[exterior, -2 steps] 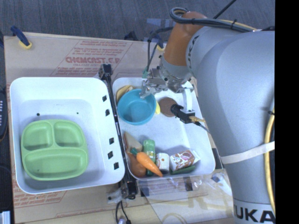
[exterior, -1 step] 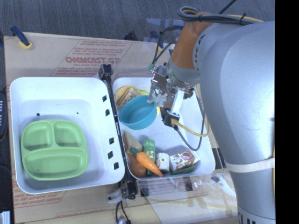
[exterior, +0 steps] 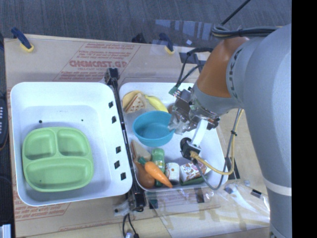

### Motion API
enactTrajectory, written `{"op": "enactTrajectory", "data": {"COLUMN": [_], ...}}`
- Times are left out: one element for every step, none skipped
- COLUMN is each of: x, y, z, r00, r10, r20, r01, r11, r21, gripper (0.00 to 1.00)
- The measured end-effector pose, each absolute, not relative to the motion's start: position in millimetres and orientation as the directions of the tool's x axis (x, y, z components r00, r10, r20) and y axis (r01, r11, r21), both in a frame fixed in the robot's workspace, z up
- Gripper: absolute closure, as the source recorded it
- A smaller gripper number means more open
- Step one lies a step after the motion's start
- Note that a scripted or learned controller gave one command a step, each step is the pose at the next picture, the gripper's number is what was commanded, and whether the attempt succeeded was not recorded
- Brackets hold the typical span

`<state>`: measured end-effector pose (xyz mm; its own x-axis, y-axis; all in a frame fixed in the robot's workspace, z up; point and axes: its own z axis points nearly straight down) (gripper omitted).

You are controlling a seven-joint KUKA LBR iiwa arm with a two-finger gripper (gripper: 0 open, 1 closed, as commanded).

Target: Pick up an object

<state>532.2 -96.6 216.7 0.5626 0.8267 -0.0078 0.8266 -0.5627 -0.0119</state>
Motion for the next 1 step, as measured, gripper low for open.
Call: {"op": "enactTrajectory", "data": {"x": [547.1], "y": [-162.7], "z": [116.9], "r00": [0.468], "r10": [0.884], "r20": [-0.002], "r01": [0.884], "r11": [-0.468], "r21": [-0.007], "gripper": [1.00]}}
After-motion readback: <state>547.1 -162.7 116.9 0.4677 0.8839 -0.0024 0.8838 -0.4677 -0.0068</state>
